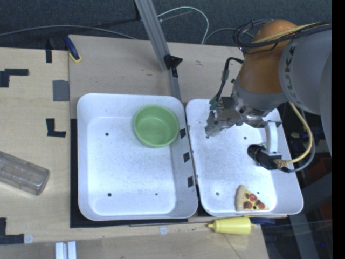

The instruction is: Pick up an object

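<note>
Arm over the right bin, pincer (211, 129) low near that bin's far left corner.

The pincer points down at the right bin (226, 161); whether it is apart or together I cannot tell, and nothing shows in it. A pizza slice (248, 198) lies by this bin's near edge, towards the right corner. A green bowl (156, 125) sits near the left bin's (108, 166) far right corner. A yellow bottle (233, 226) lies on the bench (118, 63), just beyond the right bin's near edge.

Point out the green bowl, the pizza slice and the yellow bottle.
green bowl (156, 125): camera view, inner bottom.
pizza slice (249, 199): camera view, topping middle.
yellow bottle (233, 226): camera view, body middle.
</note>
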Controlling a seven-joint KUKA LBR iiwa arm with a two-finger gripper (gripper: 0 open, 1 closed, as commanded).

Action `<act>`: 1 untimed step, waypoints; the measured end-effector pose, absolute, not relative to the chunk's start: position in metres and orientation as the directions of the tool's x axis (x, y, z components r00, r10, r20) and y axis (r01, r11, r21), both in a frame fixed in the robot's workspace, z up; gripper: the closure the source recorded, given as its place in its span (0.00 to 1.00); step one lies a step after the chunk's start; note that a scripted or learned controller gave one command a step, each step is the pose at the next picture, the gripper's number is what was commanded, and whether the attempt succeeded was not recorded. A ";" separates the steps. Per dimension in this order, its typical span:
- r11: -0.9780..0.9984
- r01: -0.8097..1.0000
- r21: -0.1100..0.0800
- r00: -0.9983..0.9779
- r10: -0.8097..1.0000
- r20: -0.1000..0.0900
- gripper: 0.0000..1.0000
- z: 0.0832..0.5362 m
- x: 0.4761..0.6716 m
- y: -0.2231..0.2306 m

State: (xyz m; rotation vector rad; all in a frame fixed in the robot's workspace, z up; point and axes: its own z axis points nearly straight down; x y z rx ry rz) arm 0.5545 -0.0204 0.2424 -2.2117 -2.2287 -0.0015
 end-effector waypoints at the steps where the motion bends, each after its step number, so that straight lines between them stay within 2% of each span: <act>1: 0.006 1.000 -0.004 -0.006 1.000 0.001 1.00 0.230 0.557 0.025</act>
